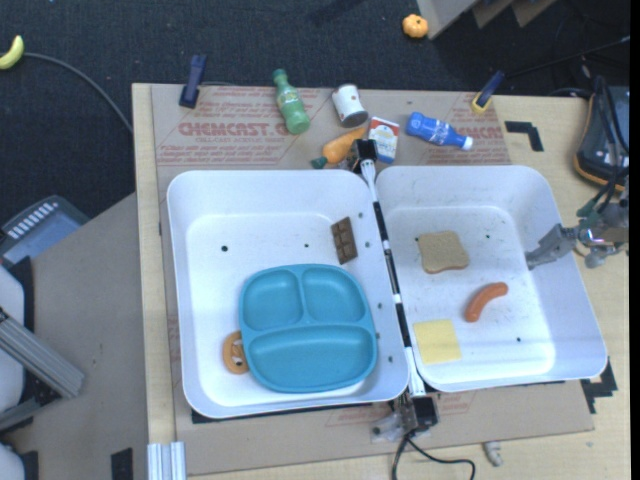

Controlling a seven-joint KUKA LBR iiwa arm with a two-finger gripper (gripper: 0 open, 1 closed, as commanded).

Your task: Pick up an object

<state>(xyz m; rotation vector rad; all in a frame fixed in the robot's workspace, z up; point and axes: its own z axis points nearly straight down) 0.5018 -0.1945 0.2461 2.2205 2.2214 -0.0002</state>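
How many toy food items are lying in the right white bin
3 in the right white bin: a tan bread slice near its middle, an orange sausage below and right of it, and a yellow cheese square at the near edge.

Behind the bins on the counter [240,128] are seen a green bottle [291,102], a can [349,105], a carton [382,138], a carrot [341,148] and a blue bottle [438,131]; an orange ball [415,26] and a banana [10,52] lie on the dark floor [120,18]

Red "CHEMCAST" lettering is printed on the bench board [232,128]
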